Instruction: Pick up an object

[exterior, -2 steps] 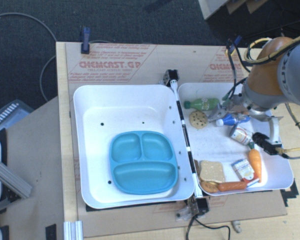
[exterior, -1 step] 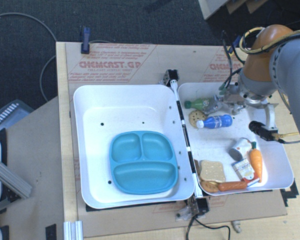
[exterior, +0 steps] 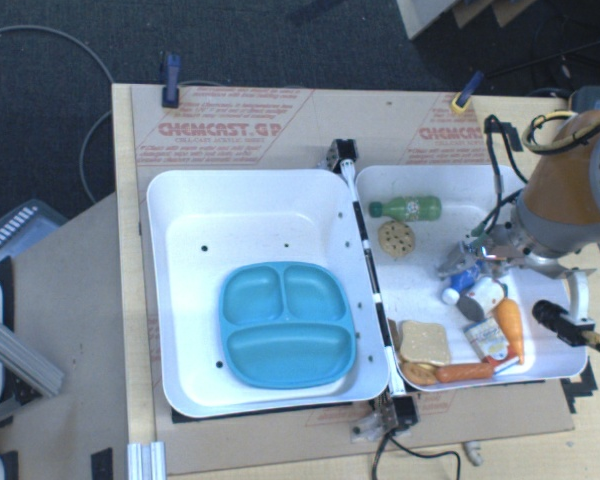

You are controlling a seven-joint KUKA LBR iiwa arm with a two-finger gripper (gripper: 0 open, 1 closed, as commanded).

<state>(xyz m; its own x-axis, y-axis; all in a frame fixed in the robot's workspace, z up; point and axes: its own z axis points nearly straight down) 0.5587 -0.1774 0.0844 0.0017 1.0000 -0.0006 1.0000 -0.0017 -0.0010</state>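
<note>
The gripper point(exterior: 472, 258) hangs right above the blue-and-white toy point(exterior: 462, 286) in the right bin point(exterior: 435, 180), carrot point(exterior: 510, 323) just beyond

Two white bins point(exterior: 170, 218) sit side by side. One blue divided plate point(exterior: 285, 323) lies in the bin farther from the gripper point(exterior: 477, 256). The bin under the gripper holds one green bottle point(exterior: 407, 208), one cookie point(exterior: 395, 237), one bread slice point(exterior: 425, 342), one carrot point(exterior: 510, 325) and one sausage point(exterior: 465, 372).

Divided tray point(exterior: 286, 324) in left bin point(exterior: 180, 203)
</note>
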